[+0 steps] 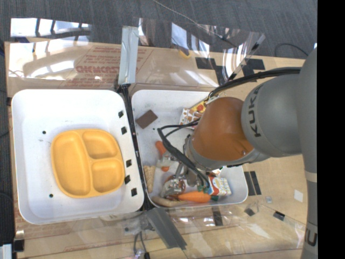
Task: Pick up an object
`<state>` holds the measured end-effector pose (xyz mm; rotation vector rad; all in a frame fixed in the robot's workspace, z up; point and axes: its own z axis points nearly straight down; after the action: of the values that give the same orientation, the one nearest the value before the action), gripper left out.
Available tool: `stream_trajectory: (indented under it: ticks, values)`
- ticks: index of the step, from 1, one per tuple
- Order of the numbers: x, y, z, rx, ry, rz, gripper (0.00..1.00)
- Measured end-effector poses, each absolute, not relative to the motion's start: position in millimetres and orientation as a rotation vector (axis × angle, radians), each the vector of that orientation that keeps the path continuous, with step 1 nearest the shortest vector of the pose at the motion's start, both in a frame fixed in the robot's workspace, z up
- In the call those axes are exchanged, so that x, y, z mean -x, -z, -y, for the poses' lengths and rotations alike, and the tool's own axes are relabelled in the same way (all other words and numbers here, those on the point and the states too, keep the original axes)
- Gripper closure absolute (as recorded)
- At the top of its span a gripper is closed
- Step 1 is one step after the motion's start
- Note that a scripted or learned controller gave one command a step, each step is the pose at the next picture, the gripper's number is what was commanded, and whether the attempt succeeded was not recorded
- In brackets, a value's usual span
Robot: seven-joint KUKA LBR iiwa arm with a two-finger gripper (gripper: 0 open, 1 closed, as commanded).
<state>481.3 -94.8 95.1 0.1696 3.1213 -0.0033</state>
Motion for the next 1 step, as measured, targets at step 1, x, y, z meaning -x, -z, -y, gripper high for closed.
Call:
stream_trajectory:
  ticks: [1]
  values:
    - [-570.6, -92.7, 95.6, -0.597, 0.004, -3.081, 0.0]
